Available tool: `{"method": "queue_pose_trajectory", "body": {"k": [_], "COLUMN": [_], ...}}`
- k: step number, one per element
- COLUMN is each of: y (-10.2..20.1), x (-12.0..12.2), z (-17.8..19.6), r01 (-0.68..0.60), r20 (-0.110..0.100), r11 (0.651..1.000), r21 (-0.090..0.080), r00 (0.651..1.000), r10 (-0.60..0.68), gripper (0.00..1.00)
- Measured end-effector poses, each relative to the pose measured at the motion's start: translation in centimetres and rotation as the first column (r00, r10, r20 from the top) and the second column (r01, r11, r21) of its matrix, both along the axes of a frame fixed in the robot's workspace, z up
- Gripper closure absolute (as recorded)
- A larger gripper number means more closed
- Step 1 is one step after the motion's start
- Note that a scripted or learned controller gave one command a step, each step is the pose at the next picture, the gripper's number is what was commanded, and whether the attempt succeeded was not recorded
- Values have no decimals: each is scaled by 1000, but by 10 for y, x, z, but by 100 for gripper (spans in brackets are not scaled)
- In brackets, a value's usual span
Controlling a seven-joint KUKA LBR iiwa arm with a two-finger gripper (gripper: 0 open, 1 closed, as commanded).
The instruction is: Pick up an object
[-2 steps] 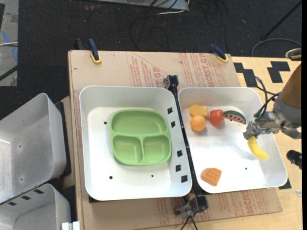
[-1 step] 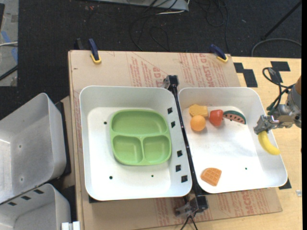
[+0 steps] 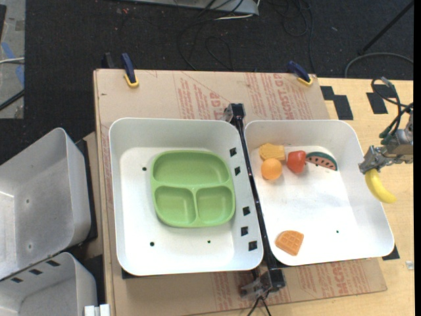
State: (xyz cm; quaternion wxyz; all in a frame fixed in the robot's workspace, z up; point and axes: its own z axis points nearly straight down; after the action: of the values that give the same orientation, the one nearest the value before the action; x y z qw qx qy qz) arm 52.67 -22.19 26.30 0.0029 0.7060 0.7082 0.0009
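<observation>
Yellow banana (image 3: 380,185), smooth curved plastic, at right bin's (image 3: 329,242) right rim, long axis running upper-left to lower-right, top end at pincer (image 3: 375,160). Pincer metal, grey, clamped on banana's upper end. Right bin: orange ball (image 3: 271,169), red round fruit (image 3: 296,161), watermelon slice (image 3: 321,160), yellow chunk (image 3: 272,152), ridged orange wedge (image 3: 289,242). Left bin (image 3: 131,242): green three-section tray (image 3: 193,188), glossy. Cardboard-covered desk (image 3: 191,91).

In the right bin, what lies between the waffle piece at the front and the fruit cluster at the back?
Nothing: in the camera view, bare white bin floor separates the waffle piece from the orange and tomato.
</observation>
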Motion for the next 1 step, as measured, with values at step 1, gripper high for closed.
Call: {"method": "queue_pose_trajectory", "body": {"k": [1], "y": [58], "x": [14], "z": [-6], "r01": [-4], "r20": [-6], "r11": [1000], "r21": [3], "r00": [1000], "r10": [4], "gripper": [100]}}
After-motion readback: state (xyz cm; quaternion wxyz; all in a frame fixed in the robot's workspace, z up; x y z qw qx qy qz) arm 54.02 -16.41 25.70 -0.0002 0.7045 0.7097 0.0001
